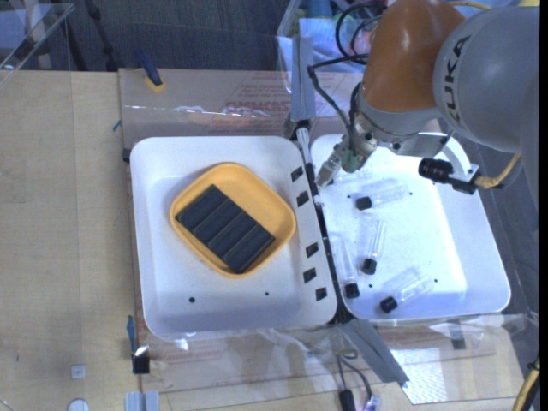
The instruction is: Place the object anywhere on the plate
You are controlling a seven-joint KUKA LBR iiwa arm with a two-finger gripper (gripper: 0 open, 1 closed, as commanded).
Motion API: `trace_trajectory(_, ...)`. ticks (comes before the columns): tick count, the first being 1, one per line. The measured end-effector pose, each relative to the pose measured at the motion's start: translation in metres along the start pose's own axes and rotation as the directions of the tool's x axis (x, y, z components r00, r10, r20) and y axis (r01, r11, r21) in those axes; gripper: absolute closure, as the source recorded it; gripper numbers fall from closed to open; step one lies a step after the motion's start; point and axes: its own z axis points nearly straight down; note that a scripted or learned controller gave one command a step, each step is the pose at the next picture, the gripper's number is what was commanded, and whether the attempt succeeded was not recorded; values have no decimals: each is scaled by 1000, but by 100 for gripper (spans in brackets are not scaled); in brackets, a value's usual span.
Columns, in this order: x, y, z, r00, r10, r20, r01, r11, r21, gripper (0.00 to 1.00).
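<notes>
Reaching: we saw the gripper [330,171] over the right bin [479,255]; jaw state, we could not tell.
Object: vials [371,253] at five o'clock.
Plate [193,197]: nine o'clock.
Next: we judged grasping needed.

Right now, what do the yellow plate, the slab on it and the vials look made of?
Rounded-square yellow plate: likely matte plastic, uniform colour, no glare. Dark ribbed rectangular slab: possibly rubber or foam, dull grooved surface. Clear black-capped vials: transparent plastic or glass; can't tell which.
</notes>
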Motion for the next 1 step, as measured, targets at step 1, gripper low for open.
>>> trace_trajectory(1,-12,11,11,997,-82,3,82,997,2,100)
